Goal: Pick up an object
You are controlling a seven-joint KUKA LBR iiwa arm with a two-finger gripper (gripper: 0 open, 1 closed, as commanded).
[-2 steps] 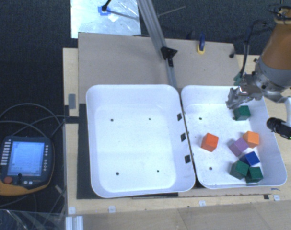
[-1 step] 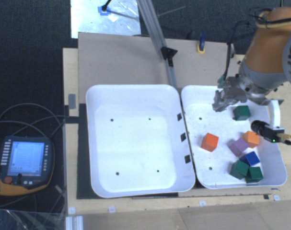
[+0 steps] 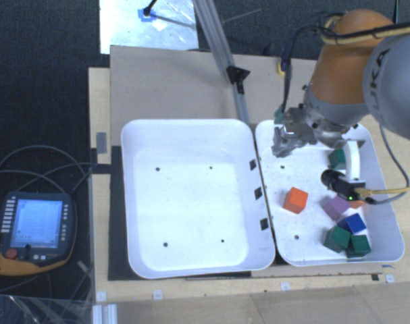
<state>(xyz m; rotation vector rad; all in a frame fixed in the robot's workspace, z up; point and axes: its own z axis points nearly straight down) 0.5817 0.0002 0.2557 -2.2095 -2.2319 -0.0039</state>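
My gripper (image 3: pixel 283 144) hangs over the far left part of the right bin (image 3: pixel 286 252), with nothing visibly held. An orange cube (image 3: pixel 296 200) lies in that bin, below and slightly right of the gripper and apart from it. A green block (image 3: pixel 337 158) sits to the gripper's right, partly hidden by the wrist. Toward the bin's near right corner lie a purple block (image 3: pixel 336 207), a blue block (image 3: pixel 354 222) and two dark green blocks (image 3: pixel 339 237) (image 3: pixel 359 246), packed close together.
The left bin (image 3: pixel 134 181) stands beside the right one, their rims touching in the middle. A grey slanted pole (image 3: pixel 218 39) comes down to the bench behind the bins. A teach pendant (image 3: pixel 30 231) with cables lies off the bench at far left.
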